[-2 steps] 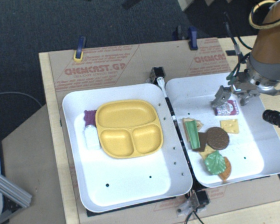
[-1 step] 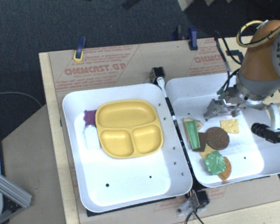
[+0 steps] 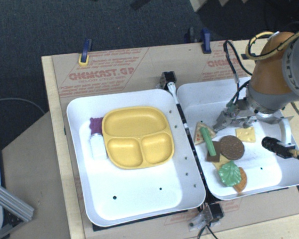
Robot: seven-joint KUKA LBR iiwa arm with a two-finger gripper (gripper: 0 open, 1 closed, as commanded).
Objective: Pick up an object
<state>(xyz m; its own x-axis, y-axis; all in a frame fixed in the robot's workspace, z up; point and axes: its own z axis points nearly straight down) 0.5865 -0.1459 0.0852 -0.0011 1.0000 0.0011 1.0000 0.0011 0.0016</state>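
In the right bin (image 3: 263,175) lie several small items: a green stick (image 3: 209,142), a brown round disc (image 3: 231,147), a pale yellow square piece (image 3: 245,134), a tan wedge (image 3: 198,136), and a green leafy piece (image 3: 229,172) on top of an orange piece (image 3: 241,181). My gripper (image 3: 231,117) hangs low over the upper middle of this bin, just above and right of the green stick and left of the yellow square. Nothing is seen held in it.
The left bin (image 3: 137,198) holds a yellow divided plate (image 3: 138,136), with a purple item (image 3: 96,124) and a white item (image 3: 97,146) at the plate's left. A ridge between the bins (image 3: 188,138) runs close to the tan wedge.
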